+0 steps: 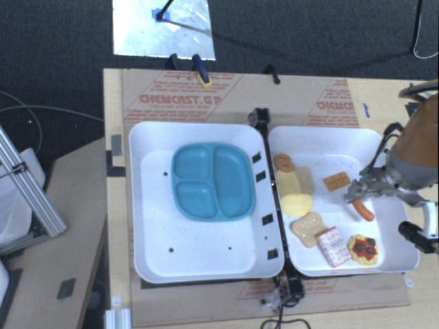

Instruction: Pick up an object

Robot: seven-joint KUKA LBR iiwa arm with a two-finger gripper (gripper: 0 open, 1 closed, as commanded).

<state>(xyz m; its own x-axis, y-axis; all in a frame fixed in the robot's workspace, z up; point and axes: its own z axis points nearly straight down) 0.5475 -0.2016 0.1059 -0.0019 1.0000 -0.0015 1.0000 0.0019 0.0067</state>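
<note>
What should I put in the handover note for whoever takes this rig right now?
End effector: low in the right bin, right at the orange sausage; grip state not readable from this view.
Right bin holds: sausage, orange cracker, yellow cheese block, round yellow piece, toast slice, red-and-white carton, small pizza, brown round piece.
Left bin: blue divided plate.
Done: arm is down at the sausage.
Left: confirm a grasp and lift; nothing is visibly held or raised yet.
</note>
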